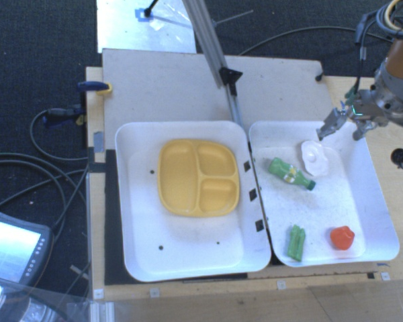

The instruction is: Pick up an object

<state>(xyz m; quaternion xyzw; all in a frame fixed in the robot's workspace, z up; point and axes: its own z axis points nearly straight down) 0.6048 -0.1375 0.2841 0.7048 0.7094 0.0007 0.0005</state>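
Claw sits above the right bin's far edge, fingers spread, gripping nothing.
You've got the tabletop, then the left bin holding a yellow divided plate. Right bin carries a green bottle lying flat, a white object touching it near the claw, a green piece and a red piece at the near edge.
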